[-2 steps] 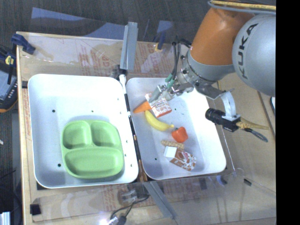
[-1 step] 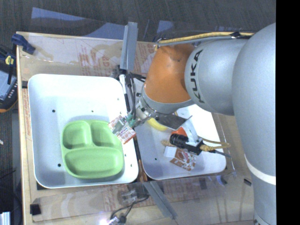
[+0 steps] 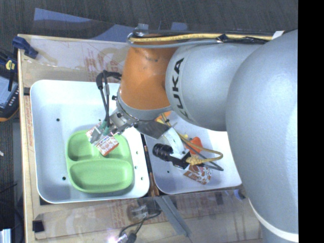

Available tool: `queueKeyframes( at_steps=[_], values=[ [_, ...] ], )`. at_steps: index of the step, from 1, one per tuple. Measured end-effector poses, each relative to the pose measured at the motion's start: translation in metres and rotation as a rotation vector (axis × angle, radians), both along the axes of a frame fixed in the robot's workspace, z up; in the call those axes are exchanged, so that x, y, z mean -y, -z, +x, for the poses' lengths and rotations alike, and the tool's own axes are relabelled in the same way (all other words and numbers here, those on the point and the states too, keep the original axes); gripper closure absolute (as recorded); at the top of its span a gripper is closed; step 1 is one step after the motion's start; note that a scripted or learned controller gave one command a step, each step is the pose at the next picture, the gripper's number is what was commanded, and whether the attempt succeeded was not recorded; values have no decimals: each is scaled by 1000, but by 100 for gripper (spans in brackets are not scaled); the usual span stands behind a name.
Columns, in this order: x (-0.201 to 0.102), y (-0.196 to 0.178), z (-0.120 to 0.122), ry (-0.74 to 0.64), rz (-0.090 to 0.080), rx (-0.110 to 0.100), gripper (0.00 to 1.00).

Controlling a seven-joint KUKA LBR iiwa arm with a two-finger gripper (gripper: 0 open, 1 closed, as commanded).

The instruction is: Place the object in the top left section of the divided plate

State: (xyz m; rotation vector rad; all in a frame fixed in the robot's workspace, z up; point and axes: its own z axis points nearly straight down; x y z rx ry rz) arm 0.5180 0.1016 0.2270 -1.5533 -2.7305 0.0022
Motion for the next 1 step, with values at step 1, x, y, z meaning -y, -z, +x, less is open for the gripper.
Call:
queueKeyframes(
  at_steps=[1],
  values=[
    [1, 0, 0, 1, 0, 0, 0]
  ],
)
